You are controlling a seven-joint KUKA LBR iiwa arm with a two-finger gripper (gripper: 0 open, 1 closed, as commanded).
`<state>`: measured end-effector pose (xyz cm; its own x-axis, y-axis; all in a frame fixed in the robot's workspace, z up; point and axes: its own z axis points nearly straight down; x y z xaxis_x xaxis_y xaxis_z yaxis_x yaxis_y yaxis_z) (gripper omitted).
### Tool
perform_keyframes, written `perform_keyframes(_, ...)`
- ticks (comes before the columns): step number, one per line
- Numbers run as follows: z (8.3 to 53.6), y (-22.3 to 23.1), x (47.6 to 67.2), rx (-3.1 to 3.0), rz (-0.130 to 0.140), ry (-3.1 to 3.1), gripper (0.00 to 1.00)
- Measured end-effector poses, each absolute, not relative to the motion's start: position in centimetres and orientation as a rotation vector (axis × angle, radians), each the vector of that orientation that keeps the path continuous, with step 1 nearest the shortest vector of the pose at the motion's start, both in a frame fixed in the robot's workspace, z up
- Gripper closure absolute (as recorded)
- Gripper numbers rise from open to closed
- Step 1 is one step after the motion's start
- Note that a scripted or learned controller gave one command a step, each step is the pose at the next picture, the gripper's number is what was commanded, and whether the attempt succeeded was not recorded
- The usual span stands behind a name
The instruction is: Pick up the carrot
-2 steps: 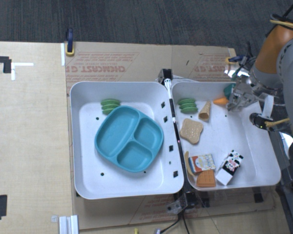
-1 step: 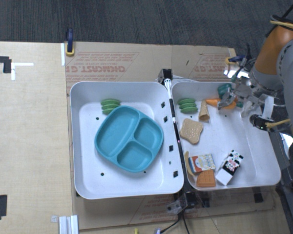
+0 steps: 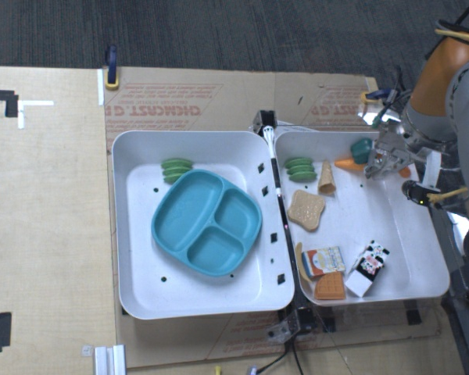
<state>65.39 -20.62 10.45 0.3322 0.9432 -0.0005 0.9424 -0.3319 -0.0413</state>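
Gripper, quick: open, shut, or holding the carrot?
Gripper: cannot be told from this view. It sits in the right bin, just right of the carrot, which lies on the bin floor, not between its fingers.

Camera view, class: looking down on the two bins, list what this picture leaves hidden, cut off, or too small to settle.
- Gripper: finger state is too small and cluttered to judge, as is contact with the carrot.
- Carrot: its right end is hidden by the gripper and a teal object.
- Arm: cut off by the right edge.
- Small carton: print too small to read.
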Motion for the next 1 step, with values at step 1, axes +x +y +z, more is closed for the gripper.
perform_keyframes(1,10.26,-19.94,65.19,-2.511,0.047,-1.785,0.00)
